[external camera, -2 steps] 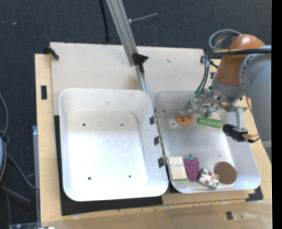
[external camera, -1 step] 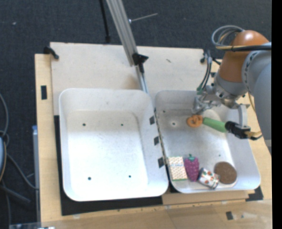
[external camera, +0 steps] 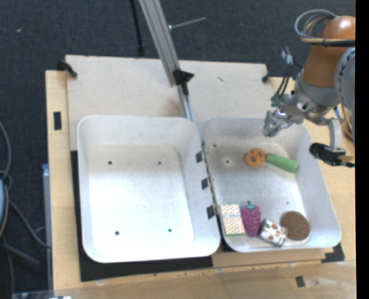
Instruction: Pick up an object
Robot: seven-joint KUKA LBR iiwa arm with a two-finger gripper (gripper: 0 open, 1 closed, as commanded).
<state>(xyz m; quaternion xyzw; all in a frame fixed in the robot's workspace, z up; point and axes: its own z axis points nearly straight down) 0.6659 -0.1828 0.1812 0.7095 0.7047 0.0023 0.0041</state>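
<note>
My gripper (external camera: 270, 128) hangs over the far edge of the right bin (external camera: 315, 185), above and slightly right of an orange ring (external camera: 255, 158). A green cylinder (external camera: 281, 162) lies just right of the ring. Along the bin's near wall sit a tan patterned box (external camera: 232, 219), a magenta berry-shaped toy (external camera: 250, 218), a white can with red dots (external camera: 272, 232) and a brown disc (external camera: 295, 225). Nothing shows between the gripper's tips.
The left bin (external camera: 141, 185) lies beside the right one, with a row of black clips (external camera: 204, 182) along their shared wall. A slanted aluminium post (external camera: 162, 39) rises from the bench behind the bins.
</note>
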